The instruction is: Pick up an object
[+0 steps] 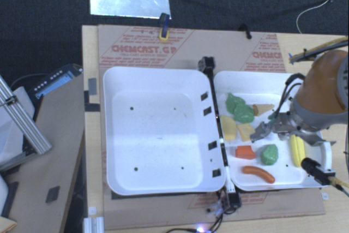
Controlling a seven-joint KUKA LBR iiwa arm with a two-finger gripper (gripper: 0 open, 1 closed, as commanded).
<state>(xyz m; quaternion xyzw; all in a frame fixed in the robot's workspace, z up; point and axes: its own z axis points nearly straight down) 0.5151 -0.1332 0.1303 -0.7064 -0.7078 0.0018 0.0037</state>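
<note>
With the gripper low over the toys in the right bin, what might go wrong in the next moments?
1. The toys are crowded: the gripper hangs right by a yellow wedge, a green broccoli piece and a red block, so it may pinch two or push one aside.
2. The banana lies partly under the arm and could be knocked.
3. The sausage lies near the right bin wall, hard to reach cleanly.

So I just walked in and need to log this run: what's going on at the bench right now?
A grey robot arm with an orange band reaches in from the right over the right bin. That bin holds toy food: a green leafy piece, a yellow wedge, a red block, a small green piece, a sausage and a banana. The gripper hangs low among them, near the wedge; nothing is visibly held. The left bin is beside it.
</note>
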